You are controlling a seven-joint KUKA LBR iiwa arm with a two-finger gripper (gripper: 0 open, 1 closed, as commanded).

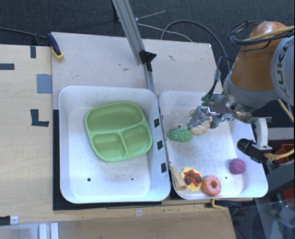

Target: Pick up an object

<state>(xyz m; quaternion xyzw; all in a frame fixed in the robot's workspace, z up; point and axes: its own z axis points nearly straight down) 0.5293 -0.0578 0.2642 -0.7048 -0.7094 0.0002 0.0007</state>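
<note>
Gripper [201, 119] over level tan pastry [201, 129]

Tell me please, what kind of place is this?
Probably a robotics lab bench set up for pick-and-place trials. A robot arm reaches over two white bins, toy food such as a pink donut and a purple piece lies in the right one, and loose cables run behind.
</note>
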